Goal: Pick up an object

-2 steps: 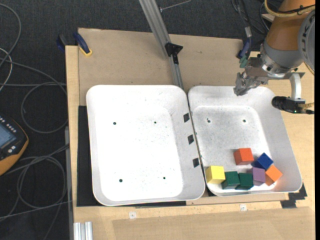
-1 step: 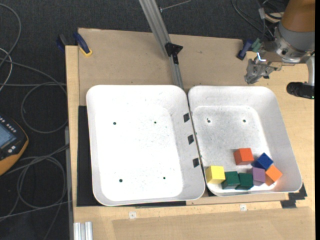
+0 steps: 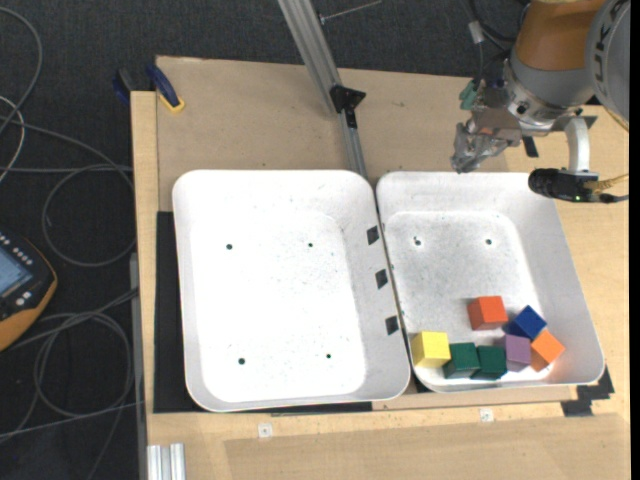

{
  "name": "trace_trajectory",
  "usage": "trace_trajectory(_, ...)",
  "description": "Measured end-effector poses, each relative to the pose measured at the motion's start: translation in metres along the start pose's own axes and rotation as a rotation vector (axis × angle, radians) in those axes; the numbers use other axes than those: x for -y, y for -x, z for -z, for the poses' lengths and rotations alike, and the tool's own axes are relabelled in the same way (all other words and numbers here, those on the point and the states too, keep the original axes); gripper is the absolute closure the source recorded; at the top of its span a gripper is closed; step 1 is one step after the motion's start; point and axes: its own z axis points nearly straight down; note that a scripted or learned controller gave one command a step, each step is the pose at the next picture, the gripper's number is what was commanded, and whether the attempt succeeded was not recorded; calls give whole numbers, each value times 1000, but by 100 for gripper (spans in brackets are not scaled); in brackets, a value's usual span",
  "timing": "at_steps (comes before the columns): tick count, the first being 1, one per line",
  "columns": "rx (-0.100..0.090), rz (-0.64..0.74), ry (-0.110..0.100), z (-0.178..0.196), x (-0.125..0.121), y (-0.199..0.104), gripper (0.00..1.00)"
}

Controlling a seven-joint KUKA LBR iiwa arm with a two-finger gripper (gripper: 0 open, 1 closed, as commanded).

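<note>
Blocks (image 3: 490,343) in right bin (image 3: 570,268): seven, near corner. Hand (image 3: 470,158) above far rim, grip state unclear.

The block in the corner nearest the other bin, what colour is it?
Yellow, seen in the camera view.

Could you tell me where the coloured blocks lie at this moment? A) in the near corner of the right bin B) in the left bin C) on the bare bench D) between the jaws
A: the coloured blocks sit clustered in the near corner of the right bin, with the gripper up beyond the bin's far rim.
</note>
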Motion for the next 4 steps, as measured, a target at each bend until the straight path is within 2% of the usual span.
trace_trajectory(1,-1,1,-1,-14,-1,-59,100)
trace_trajectory(2,0,2,5,-5,-10,-114,100)
trace_trajectory(3,-1,2,-1,-13,0,-174,100)
trace_trajectory(4,2,-3,3,-15,-5,-171,100)
